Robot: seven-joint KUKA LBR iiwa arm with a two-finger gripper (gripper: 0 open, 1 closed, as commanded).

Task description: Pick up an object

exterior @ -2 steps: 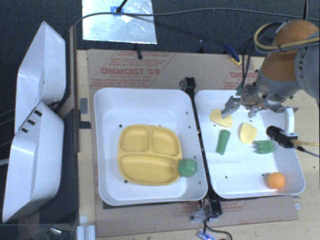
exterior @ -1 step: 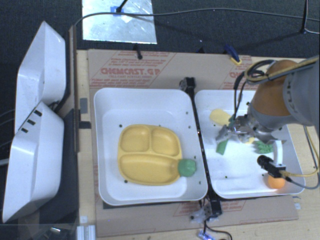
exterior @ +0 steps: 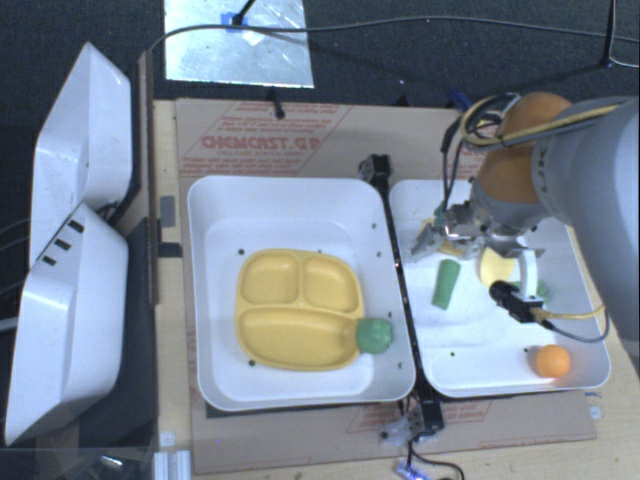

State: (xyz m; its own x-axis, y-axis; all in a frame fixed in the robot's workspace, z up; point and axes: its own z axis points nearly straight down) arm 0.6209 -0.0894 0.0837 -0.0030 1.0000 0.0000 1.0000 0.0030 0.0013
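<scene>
The arm [exterior: 590, 158] covers much of a pale yellow object [exterior: 497, 267] (shape unclear).

Both bins [exterior: 300, 196] look like smooth, glossy white plastic. The yellow tray [exterior: 298, 308] shows a satin plastic sheen. Beneath them, matt brown cardboard [exterior: 262, 140]; beyond it, a shiny metallic sheet [exterior: 238, 26] on rough dark carpet [exterior: 80, 3].

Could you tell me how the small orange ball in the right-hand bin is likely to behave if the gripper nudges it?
The orange ball looks round and smooth, so it would probably roll across the right bin's flat floor. It sits near the rim, which may stop it.
</scene>
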